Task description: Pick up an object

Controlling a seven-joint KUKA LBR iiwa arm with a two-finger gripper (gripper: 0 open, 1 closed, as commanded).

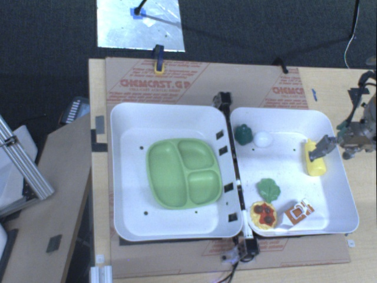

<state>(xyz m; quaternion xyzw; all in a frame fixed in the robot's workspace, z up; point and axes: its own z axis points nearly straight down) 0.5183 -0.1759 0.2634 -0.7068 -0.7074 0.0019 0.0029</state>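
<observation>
My gripper [322,147] reaches in from the right edge and hangs over the right bin [294,127], right at the top of a yellow toy [316,165] near that bin's right wall. Whether it touches the toy I cannot tell. In the same bin lie a dark green toy [242,134], a white ball [262,138], a light green leafy toy [268,188], a small pizza toy [264,214] and an orange and white box [299,211].
The left bin [126,158] holds a light green divided plate [182,173]. A black divider [231,164] runs between the two bins. Both stand on brown cardboard [177,81] on the bench. A shiny sheet [140,16] lies on the dark floor beyond.
</observation>
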